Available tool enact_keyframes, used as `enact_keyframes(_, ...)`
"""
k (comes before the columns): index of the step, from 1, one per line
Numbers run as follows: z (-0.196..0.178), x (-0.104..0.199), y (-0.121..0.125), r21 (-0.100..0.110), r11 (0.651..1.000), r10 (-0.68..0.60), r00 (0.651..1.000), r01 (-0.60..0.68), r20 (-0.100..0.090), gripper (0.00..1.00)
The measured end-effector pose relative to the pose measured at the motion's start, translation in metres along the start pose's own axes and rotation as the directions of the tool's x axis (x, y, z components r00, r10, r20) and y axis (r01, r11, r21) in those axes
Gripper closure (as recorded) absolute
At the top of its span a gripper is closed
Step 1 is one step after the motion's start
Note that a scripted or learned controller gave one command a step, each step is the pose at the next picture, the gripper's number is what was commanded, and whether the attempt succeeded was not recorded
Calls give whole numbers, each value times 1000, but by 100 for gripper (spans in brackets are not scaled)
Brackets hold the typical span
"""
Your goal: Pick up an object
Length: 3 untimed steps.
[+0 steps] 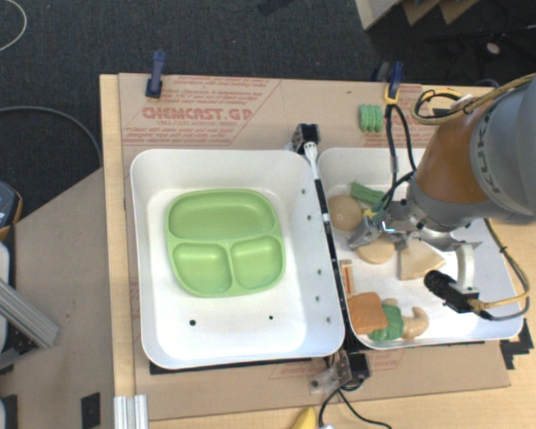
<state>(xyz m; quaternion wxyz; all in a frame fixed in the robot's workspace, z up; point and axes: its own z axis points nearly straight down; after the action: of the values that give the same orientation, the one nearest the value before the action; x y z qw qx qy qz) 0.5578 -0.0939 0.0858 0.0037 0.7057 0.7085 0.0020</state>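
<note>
Camera view looks down on two white bins set side by side on a bench. A green tray (224, 242) with three parts is seen lying in the middle of the left bin (152, 266). The right bin (505, 329) is where the small things are kept. A round tan piece (344, 211) is seen by that bin's left wall, with a green piece (368, 193) just beside it, toward the far edge. A pale flat piece (376, 252) is seen near the middle, and a pale wedge (420, 261) lies just beside it. An orange block (368, 311), a green toy (391, 323) and a tan curved piece (416, 322) are bunched at the near edge of the right bin. The gripper (375, 228) is lowered into the right bin, between the round tan piece and the pale flat piece, and it looks very close to both. How wide it is open cannot be told, because it is small and partly hidden by the arm (469, 164). Nothing is clearly seen between its tips. The job looks to be at the reaching step. No thing is seen lifted off the bin floor, so the grab and the lift are likely left to be done.
</note>
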Motion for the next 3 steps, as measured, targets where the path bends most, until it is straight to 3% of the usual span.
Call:
enact_keyframes(1, -10, 0, -3, 4, 1000, 3, 1000, -3, -1, 100)
enact_keyframes(2, -105, 72, -15, 1, 1000, -4, 1000, 4, -5, 100)
enact_keyframes(3, -184, 145, -62, 5, 1000, -2, 1000, 2, -4, 100)
